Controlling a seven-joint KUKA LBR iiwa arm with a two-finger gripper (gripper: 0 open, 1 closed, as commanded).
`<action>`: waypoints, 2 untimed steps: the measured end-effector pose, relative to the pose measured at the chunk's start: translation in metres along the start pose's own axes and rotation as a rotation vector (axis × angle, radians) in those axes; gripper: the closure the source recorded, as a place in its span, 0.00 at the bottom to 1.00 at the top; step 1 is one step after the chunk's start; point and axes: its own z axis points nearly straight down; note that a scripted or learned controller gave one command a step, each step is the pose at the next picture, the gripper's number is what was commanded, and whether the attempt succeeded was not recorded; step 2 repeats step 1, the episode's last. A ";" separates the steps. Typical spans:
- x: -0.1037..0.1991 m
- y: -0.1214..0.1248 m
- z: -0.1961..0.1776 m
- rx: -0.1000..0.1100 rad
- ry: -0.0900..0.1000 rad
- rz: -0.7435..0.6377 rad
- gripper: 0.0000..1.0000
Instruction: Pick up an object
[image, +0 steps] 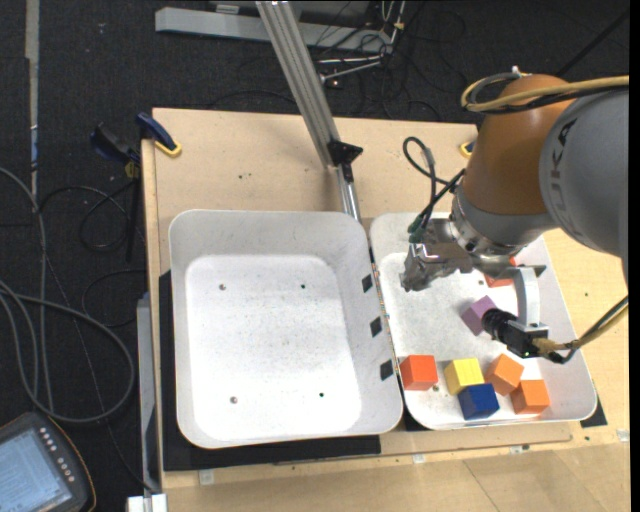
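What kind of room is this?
Probably a robot lab or workshop. A big robot arm reaches over two white bins on a wooden bench, with colored blocks and cables on the floor.

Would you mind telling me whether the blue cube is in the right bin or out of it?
In. The blue cube rests on the right bin's floor near its front rim, beside the yellow cube.

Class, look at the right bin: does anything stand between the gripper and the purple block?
Nothing visible does. The gripper hangs over bare floor in the right bin, and the purple block lies to its right in the view, with only bare white floor between them. The other blocks cluster nearer the bin's front edge.
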 end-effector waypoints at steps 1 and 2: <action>0.051 0.023 -0.007 -0.001 0.002 -0.001 1.00; 0.051 0.023 -0.007 -0.001 0.002 -0.001 1.00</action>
